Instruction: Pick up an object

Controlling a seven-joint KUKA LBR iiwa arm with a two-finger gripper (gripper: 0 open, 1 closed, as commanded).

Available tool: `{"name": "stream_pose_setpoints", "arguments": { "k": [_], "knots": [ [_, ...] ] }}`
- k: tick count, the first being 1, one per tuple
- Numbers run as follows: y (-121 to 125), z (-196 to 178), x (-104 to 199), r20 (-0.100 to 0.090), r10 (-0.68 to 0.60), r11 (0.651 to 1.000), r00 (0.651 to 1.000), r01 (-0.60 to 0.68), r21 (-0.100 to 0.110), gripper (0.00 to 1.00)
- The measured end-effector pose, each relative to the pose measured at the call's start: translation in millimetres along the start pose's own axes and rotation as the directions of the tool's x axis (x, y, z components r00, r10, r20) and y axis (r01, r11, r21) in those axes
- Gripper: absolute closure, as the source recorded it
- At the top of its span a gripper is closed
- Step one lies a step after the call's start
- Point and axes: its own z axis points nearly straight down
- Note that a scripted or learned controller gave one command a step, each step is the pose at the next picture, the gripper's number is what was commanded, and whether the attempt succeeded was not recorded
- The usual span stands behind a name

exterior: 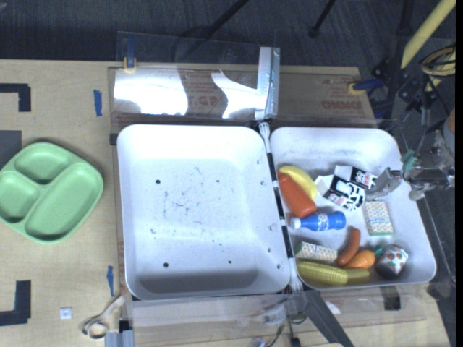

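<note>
In the camera view, the right bin holds an orange bottle, a yellow banana, a blue bottle, a corn cob and a black-and-white box. The gripper sits at this bin's right rim, and I cannot tell its state.

Glossy white plastic bins, matt green plastic tray, pale wooden bench
</note>
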Motion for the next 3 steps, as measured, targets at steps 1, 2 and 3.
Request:
{"name": "stream_pose_setpoints", "arguments": {
  "k": [1, 2, 3],
  "knots": [
    [52.9, 104.0, 15.4, 0.0, 0.043, 0.999, 0.999, -0.043, 0.0, 0.0],
    [96.7, 150.3, -6.5, 0.007, 0.065, 0.997, 0.998, -0.064, -0.032, 0.0],
    [89.6, 155.7, -17.0, -0.02, 0.436, 0.898, 0.9, -0.437, -0.046, 0.0]
  ]
}}
